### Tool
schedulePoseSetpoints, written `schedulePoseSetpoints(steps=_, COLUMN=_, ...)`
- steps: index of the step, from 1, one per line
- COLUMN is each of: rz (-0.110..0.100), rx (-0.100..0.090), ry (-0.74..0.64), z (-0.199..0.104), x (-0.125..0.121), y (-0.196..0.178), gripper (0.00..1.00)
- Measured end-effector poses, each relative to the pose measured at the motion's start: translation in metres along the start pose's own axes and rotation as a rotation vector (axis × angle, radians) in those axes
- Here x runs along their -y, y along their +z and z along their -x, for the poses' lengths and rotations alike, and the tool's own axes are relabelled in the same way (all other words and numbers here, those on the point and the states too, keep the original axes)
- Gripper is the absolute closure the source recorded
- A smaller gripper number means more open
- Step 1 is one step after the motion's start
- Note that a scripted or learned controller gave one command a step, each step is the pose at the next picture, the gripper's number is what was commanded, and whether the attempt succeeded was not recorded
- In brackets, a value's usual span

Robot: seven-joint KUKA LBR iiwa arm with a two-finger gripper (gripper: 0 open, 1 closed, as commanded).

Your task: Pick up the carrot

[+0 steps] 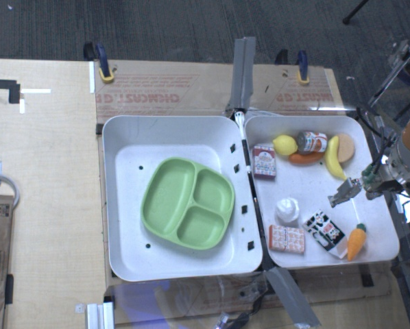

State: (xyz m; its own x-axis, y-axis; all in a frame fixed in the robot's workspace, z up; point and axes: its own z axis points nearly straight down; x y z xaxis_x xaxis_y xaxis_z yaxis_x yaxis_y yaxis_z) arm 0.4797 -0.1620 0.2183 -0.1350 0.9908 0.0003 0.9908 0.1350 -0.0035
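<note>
The carrot (356,242), orange with a small green top, lies near the front right corner of the right bin (378,219). It rests beside a black-and-white carton (325,230). My gripper (354,186) hovers over the right side of this bin, a little behind the carrot and apart from it. Its fingers (341,195) stand open with nothing between them.
The right bin also holds a lemon (284,144), a small can (312,142), a banana (334,158), two red boxes (263,161) (287,238) and a white cup (286,210). A green divided plate (188,203) lies in the left bin (123,184).
</note>
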Motion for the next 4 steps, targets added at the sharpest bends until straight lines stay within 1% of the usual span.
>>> schedulePoseSetpoints(steps=1, rz=-0.002, rx=-0.003, ry=-0.044, z=0.059, x=0.010, y=0.091, gripper=0.00)
schedulePoseSetpoints(steps=2, rz=0.003, rx=0.000, ry=-0.540, z=0.059, x=0.008, y=0.129, gripper=0.00)
schedulePoseSetpoints(steps=3, rz=0.002, rx=-0.004, ry=-0.538, z=0.058, x=0.007, y=0.123, gripper=1.00)
schedulePoseSetpoints(steps=4, rz=0.001, rx=-0.001, ry=-0.592, z=-0.020, x=-0.003, y=0.018, gripper=1.00)
